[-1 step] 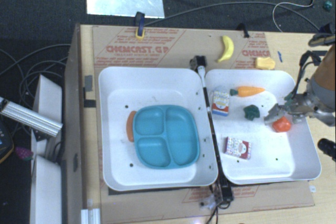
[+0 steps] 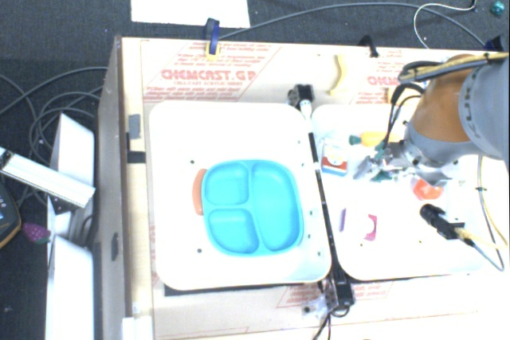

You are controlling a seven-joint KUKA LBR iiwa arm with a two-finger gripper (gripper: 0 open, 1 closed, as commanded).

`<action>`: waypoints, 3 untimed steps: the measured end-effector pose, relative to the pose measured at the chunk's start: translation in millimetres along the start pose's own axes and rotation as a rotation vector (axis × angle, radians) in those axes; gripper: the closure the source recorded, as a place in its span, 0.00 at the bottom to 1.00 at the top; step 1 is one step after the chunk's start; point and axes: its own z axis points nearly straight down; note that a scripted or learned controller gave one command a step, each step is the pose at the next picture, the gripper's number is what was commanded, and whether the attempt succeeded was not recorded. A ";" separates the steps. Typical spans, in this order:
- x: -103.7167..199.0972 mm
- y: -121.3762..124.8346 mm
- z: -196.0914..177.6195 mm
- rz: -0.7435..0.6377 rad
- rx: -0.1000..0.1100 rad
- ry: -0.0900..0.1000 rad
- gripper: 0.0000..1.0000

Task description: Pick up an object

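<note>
A sky-blue divided plate (image 2: 252,206) with an orange edge piece (image 2: 197,191) lies in a white bin (image 2: 171,139). The counter (image 2: 263,68) is tan with red lettering. The arm (image 2: 454,111) is grey and orange.

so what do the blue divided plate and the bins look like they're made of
The blue divided plate looks like moulded plastic: one even, saturated colour, rounded compartment walls, soft sheen. The left bin and right bin also look like plastic, plain white with rounded corners and a mostly matte surface, though coated metal cannot be ruled out.
</note>
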 end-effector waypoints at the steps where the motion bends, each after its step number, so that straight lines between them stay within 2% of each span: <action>1: -29.8 62.1 -42.2 -0.002 -0.004 -0.002 0.00; 2: -22.8 43.4 6.2 0.000 0.001 0.000 0.00; 3: -19.3 87.4 8.1 -0.001 0.027 0.002 0.00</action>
